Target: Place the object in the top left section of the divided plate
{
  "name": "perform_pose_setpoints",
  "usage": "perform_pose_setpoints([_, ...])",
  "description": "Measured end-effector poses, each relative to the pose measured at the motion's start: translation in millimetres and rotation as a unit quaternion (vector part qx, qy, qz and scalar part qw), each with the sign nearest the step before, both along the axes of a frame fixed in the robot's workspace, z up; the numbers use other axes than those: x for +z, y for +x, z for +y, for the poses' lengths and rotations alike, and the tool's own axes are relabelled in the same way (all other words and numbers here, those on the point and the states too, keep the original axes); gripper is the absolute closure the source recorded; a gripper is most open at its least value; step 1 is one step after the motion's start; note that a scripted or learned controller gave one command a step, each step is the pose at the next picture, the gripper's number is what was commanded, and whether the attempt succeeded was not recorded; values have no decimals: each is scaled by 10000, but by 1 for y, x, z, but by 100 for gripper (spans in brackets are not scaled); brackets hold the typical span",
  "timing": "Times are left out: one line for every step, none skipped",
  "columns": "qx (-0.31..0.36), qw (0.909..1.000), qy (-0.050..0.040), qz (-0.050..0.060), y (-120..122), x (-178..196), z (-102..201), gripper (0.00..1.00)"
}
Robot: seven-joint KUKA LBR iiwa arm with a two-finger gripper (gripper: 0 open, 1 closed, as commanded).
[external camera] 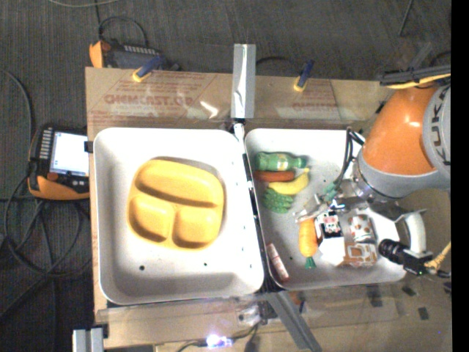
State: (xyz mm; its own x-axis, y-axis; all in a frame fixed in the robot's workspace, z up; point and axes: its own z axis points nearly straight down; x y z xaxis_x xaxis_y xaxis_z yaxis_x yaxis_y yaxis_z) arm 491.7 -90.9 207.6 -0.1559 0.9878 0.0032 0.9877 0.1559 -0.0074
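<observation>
— Where's the hand (331, 224)?

— Over the right bin (256, 141), among the toy food. I can't tell how far open it is.

— And the divided plate (176, 202)?

— I see it lying yellow in the left bin (110, 270). A carrot (308, 240) lies just left of the hand, a banana (287, 186) farther off.

A white bin (330, 149) is lying beneath my hand (331, 222), and a second bin (110, 196) is sitting beyond it. Farther out, a teach pendant (62, 160) is glowing. Well above my hand, blue clamps (146, 68) are pinning cardboard (168, 97).
</observation>
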Motion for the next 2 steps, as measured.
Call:
perform_pose_setpoints([-1061, 9943, -30, 3, -2, 29, 83, 100])
perform_pose_setpoints([-1062, 9943, -50, 54, -2, 34, 83, 100])
